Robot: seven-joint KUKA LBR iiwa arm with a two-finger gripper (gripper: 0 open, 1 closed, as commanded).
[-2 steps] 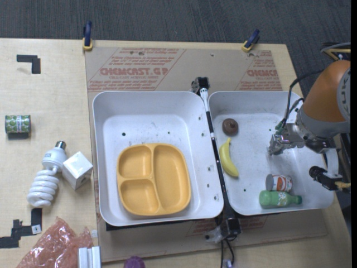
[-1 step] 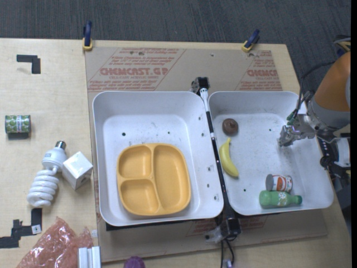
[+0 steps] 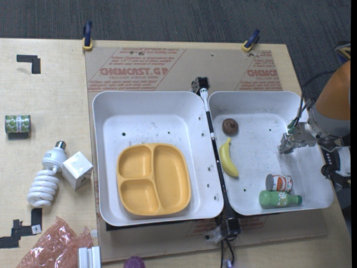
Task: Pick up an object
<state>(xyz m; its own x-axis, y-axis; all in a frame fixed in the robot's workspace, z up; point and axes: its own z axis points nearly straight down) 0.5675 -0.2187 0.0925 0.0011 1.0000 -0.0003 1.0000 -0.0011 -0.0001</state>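
Yellow plastic comes first in the left bin (image 3: 106, 110): a three-part divided plate (image 3: 154, 178) lying flat toward the bin's near edge, likely just clutter for the picking trials. Across the shared wall, the right bin (image 3: 251, 100) carries the smaller things. A banana (image 3: 228, 158) lies along its left side, with a small brown round object (image 3: 230, 127) just beyond it toward the far edge. A small can (image 3: 279, 182) and a green bottle (image 3: 280, 200) lie on their sides, close together near the bin's near edge. They look scattered loosely, so that any one could be the thing picked. The gripper (image 3: 292, 141) hangs low over the bin's right side, and whether it is spread or closed cannot be made out; nothing is seen held in it. The can and bottle lie nearest it, toward the near edge; the banana and brown object sit well apart to its left.
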